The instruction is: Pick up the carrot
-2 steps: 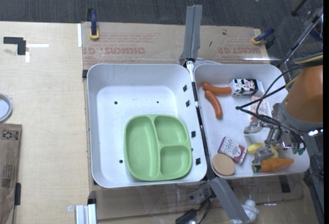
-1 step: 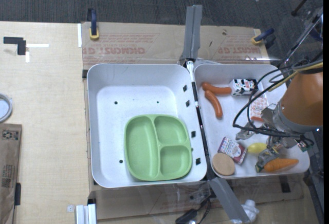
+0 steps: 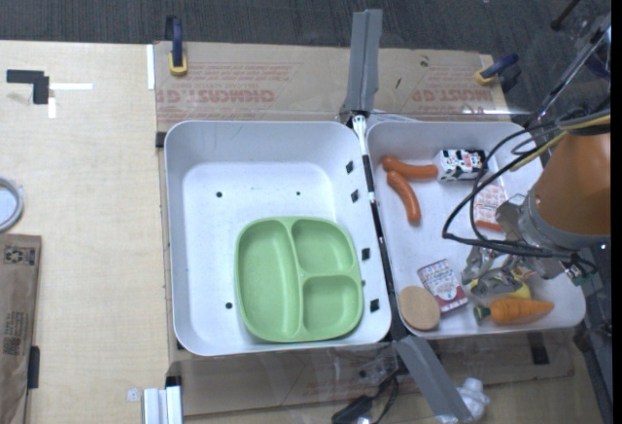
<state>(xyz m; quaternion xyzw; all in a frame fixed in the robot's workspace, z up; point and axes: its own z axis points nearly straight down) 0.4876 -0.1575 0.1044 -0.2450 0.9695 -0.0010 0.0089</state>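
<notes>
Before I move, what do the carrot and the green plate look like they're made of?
The carrot looks like moulded plastic: even orange, smooth skin, a stiff green tip. A toy, most likely. The green plate looks like matte plastic or silicone: one flat pale green, rounded dividers, no glare. The picture can't say which.

The two bins [image 3: 185, 218] look like smooth white plastic with a dull sheen. The green divided plate [image 3: 299, 278] is matt plastic. The carrot [image 3: 520, 310] has a smooth, faintly glossy orange skin, like a toy. The bench [image 3: 78, 169] looks like pale wood, with brown cardboard [image 3: 262, 87] under the bins.
</notes>
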